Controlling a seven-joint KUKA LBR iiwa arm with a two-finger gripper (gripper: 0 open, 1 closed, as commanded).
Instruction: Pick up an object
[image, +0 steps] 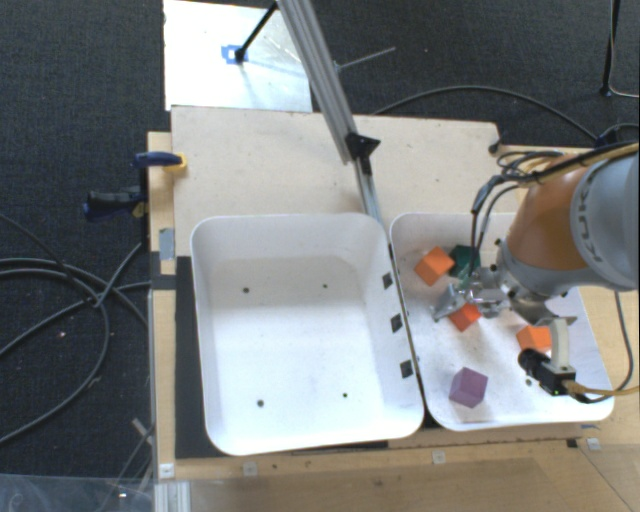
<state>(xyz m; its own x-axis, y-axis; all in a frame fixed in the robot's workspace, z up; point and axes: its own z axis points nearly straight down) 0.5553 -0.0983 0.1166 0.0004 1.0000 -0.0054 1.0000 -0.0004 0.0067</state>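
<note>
My gripper (462, 303) is low over the middle of the right bin (590, 392), at the end of the grey arm with its orange band (545, 215). A small orange-red block (465, 319) lies right at the gripper's tip, touching or nearly touching it; I cannot tell whether it is gripped. An orange cube (435, 266) and a dark green piece (464, 259) lie just behind the gripper. Another orange block (534, 337) sits to its right, partly under the arm. A purple cube (467, 387) rests near the bin's front.
The left bin (215, 300) stands beside the right one, their walls meeting at a ridge with black tabs (397, 322). A slanted metal pole (330, 90) crosses above the bench. A black cable connector (548, 378) hangs off the arm near the right bin's front.
</note>
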